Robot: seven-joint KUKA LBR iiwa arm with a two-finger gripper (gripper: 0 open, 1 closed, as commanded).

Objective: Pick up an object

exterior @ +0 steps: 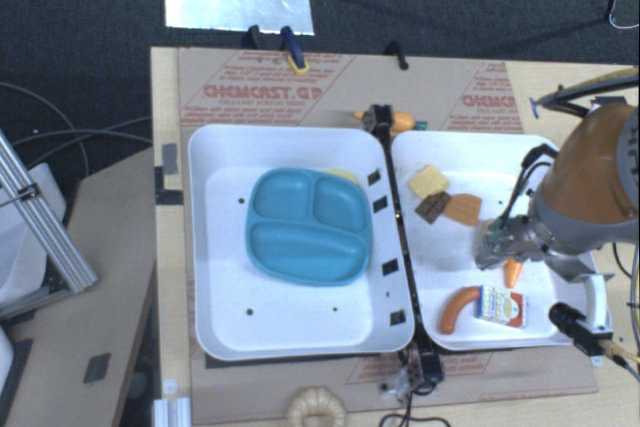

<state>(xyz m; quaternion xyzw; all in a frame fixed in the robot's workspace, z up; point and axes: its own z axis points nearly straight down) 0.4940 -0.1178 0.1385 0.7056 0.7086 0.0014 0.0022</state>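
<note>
Sausage (pixel 459 307) lay nearest in the right bin (pixel 570 340), a small carton (pixel 500 305) just beside it. Jaws (pixel 497 250) sat low over that bin, an orange carrot-like piece (pixel 513 272) right below them; opening hidden, could not tell. Beyond, brown pieces (pixel 451 208) and a yellow slice (pixel 428 181). Left bin (pixel 215 215) held a blue divided plate (pixel 307 224).
</note>
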